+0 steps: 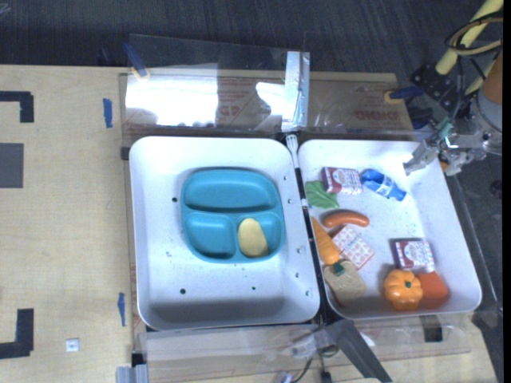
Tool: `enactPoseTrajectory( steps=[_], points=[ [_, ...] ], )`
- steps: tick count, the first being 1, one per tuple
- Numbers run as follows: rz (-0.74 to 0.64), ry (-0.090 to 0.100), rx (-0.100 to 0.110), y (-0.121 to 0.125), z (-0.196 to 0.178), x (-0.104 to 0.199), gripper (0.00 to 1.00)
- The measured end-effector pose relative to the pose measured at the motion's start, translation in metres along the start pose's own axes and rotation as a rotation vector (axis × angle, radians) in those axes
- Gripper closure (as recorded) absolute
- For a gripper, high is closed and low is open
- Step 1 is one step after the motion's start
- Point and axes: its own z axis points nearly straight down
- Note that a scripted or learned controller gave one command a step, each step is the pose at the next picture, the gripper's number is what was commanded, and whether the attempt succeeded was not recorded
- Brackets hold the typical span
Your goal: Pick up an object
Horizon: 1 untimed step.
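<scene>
My gripper (pixel 435 162) hovers over the far right corner of the right bin (pixel 459 214), open, with nothing between its fingers. The nearest thing to it is a small blue bottle (pixel 382 184), down and to its left. Beside the bottle lie a maroon carton (pixel 343 180) and a green piece (pixel 319 194). Lower in the bin are a sausage (pixel 345 219), a carrot (pixel 326 246), a red-checked packet (pixel 354 250), a second maroon carton (pixel 412 254), an orange pumpkin (pixel 402 288) and a tan slice (pixel 345 282).
The left bin (pixel 152 214) holds a blue divided plate (pixel 215 206) with a yellow potato-like piece (pixel 252 236) in its lower right compartment. A clear plastic wall (pixel 215 94) stands behind both bins. Cables (pixel 471 38) hang at the upper right.
</scene>
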Motion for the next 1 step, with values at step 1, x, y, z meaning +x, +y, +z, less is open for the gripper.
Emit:
enactPoseTrajectory(
  steps=[1],
  points=[
    [-0.012,-0.007,-0.023,0.0195,0.0552,-0.0019,0.0]
  ],
)
